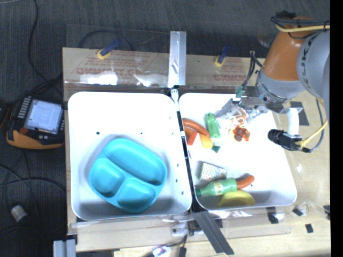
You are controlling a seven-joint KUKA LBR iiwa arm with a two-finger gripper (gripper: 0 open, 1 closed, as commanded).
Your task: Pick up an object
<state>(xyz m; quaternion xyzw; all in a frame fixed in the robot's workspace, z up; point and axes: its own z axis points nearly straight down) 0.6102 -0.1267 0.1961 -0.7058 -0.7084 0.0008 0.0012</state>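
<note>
Camera view: 2 white bins side by side. Left bin [80, 143] holds 1 blue divided tray [127, 174], likely a drop spot. Right bin [268, 170] cluttered: green bottle [212, 125] beside orange piece [195, 128] near the divider; small red-orange item [240, 134] just under the gripper [238, 111]; green-red-yellow cluster [228, 189] along the near wall. Gripper low over the far side, apparently going for the red-orange item; fingers' state impossible to tell, nothing visibly gripped.

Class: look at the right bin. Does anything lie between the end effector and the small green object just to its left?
Nothing visible does. The end effector sits in the right bin, with bare white floor between it and the green object.
</note>
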